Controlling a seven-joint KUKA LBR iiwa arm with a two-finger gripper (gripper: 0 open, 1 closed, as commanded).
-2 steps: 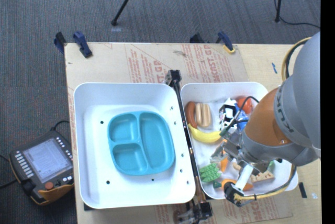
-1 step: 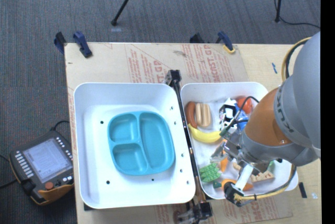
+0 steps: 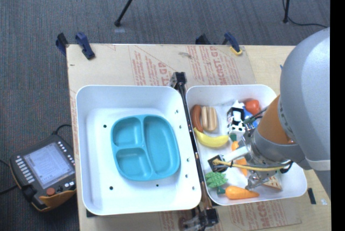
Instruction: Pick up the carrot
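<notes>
Robot gripper (image 3: 243, 166) hovers just above the carrot (image 3: 241, 192) in the right bin (image 3: 215, 90); its grip state cannot be told, possibly empty.

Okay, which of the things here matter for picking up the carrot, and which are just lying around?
For the job:
carrot, at the right bin's near edge
pincer, low above it

Lying about:
banana
hot dog
toy cow
tomato
blue tray in the left bin
</notes>
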